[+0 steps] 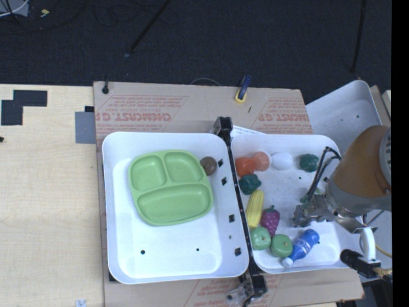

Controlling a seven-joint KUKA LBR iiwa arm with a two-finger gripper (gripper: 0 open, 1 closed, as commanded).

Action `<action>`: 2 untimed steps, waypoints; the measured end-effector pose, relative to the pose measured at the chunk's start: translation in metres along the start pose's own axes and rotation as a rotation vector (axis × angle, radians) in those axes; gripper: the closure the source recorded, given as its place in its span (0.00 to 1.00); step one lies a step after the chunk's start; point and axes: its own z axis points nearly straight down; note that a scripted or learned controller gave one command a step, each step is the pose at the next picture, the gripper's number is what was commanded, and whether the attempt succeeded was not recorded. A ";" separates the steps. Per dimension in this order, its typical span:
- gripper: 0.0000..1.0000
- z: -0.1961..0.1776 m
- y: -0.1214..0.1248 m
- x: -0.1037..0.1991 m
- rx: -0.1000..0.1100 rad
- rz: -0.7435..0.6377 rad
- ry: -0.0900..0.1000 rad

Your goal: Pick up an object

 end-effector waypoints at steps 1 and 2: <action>1.00 -0.047 -0.001 -0.010 0.000 -0.003 -0.001; 1.00 -0.090 -0.002 -0.016 -0.002 -0.007 -0.001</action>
